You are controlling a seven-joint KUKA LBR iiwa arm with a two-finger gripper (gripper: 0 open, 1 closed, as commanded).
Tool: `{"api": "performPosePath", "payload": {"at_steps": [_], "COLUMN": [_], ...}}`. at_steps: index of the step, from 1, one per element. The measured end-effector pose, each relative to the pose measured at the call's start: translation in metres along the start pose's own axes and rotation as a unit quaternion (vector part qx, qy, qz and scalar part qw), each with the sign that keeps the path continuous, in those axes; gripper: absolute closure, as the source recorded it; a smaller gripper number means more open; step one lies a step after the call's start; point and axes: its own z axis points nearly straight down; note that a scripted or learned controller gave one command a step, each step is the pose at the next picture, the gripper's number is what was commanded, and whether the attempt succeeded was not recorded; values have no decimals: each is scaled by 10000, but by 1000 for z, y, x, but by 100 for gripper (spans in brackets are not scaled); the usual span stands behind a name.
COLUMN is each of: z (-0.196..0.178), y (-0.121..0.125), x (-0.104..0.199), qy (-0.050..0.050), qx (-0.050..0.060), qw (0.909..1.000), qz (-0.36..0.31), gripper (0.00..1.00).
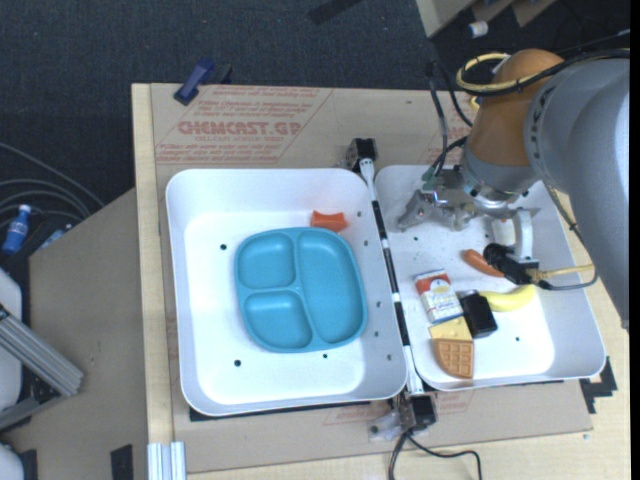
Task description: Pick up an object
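Observation:
My gripper [432, 218] hangs over the far left part of the right bin [572, 356], open, with nothing between its grey fingers. Toward the front of that bin lie an orange carrot-like piece [478, 260], a yellow banana [512, 299], a red and white carton [437, 296], a small black block [478, 315] and a brown waffle [453, 357] with a yellow slice [449, 329] at its top. The carton is the nearest of these to the gripper, and none of them touches it.
The left bin [195, 258] holds a blue divided plate [300, 288] and a small orange block [329, 221] at its far right wall. A ridge with black clips [362, 153] separates the bins. A blue object [194, 83] lies beyond the bench's far left corner.

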Motion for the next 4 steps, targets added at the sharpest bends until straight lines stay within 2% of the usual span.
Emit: {"api": "performPosePath", "payload": {"at_steps": [1,2,3,4], "z": [0,-11,-11,0], "y": [24,24,24,9], "x": [-1,0,0,-3], "qy": [-1,-2,-3,-1], "qx": [-16,-26,-22,2], "qw": [10000,10000,10000,10000], "qz": [-6,-8,-8,1], "gripper": [0,100,0,0]}}
